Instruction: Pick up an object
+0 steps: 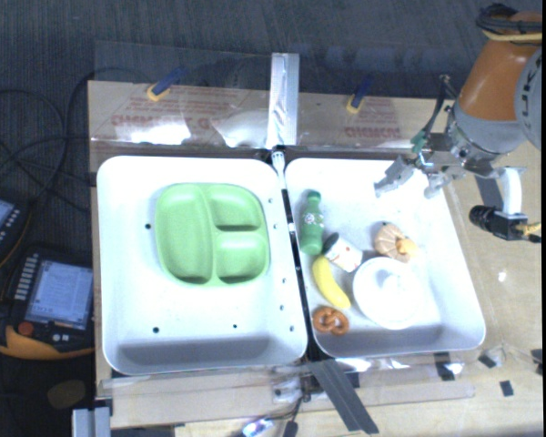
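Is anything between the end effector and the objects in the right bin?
Nothing visible. The end effector sits over the right bin's bare upper corner, with open floor between it and the nearest item, the peach-coloured object. The green bottle and banana lie farther left.

Two white bins [118, 335] are counted (side by side). One green divided tray [212, 232], one green bottle [310, 223], one banana [329, 282], one pretzel [329, 320] and one white plate [391, 292] are seen.

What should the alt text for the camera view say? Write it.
A grey arm's gripper hovers over the right bin, which holds a green bottle, banana, pretzel, white plate and pastry. The left bin holds a green divided tray.
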You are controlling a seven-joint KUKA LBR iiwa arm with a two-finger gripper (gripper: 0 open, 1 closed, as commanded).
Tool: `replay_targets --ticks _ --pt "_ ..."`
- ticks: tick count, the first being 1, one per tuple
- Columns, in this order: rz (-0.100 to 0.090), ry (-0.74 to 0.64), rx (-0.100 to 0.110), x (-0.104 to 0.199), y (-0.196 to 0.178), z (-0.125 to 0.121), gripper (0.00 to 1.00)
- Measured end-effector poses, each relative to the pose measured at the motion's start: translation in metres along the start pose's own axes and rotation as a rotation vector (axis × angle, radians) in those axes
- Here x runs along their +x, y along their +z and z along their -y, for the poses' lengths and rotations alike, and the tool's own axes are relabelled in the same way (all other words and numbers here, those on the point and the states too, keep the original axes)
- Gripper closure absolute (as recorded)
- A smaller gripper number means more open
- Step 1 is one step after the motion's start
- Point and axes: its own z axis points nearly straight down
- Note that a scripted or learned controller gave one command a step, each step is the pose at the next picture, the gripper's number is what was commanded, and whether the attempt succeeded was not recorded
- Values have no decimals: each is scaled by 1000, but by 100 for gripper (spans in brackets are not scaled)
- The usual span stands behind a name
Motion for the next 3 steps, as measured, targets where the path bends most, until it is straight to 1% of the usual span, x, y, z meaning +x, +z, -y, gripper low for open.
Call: replay_targets --ticks 1,2,3 --pt "2 -119 0 -34 51 45 0" --pt "-1 -344 -4 -42 120 18 0" --pt "-10 -254 -11 -46 124 10 0"
